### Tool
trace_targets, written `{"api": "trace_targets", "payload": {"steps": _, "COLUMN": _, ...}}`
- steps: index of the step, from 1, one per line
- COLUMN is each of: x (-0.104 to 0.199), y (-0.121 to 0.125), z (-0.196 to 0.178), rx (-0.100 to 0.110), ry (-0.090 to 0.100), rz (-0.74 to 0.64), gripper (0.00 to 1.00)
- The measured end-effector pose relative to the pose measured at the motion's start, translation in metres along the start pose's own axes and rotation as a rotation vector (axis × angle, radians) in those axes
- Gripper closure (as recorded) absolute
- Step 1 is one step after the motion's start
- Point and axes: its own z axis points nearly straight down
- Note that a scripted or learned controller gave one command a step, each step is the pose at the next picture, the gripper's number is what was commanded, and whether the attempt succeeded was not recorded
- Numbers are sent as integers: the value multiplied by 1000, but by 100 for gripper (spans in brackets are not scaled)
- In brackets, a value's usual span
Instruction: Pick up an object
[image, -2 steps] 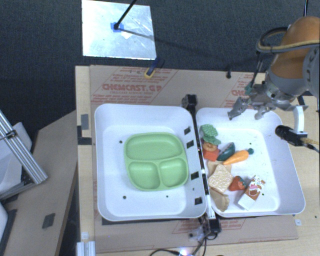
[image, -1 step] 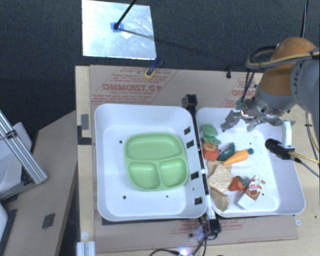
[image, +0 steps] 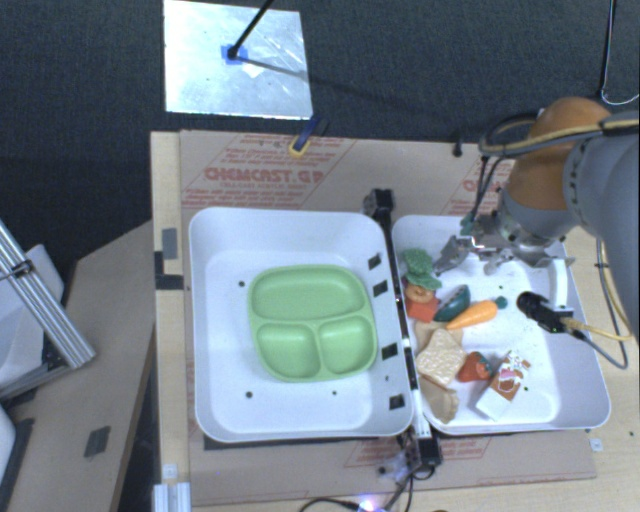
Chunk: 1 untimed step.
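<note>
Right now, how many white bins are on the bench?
2: the left bin holds a green tray; the right bin holds the toy food.

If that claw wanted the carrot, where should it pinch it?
Probably across the middle of the carrot, from straight above. It lies flat and slanted, long and narrow, so closing across its narrow width should fit best. A dark green piece crowds its left end.

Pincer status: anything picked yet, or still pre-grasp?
Done: the arm has reached over the right bin. In hand: nothing visible; the pincer sits low near the green toy at the bin's far left. Left: the grasp and the lift. The carrot, bread slices and other toys lie loose in the bin.
</note>
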Motion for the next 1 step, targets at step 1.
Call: {"api": "trace_targets", "payload": {"steps": 1, "x": 0, "y": 2, "z": 35, "rx": -6, "ry": -1, "rz": 0, "gripper": 0}}
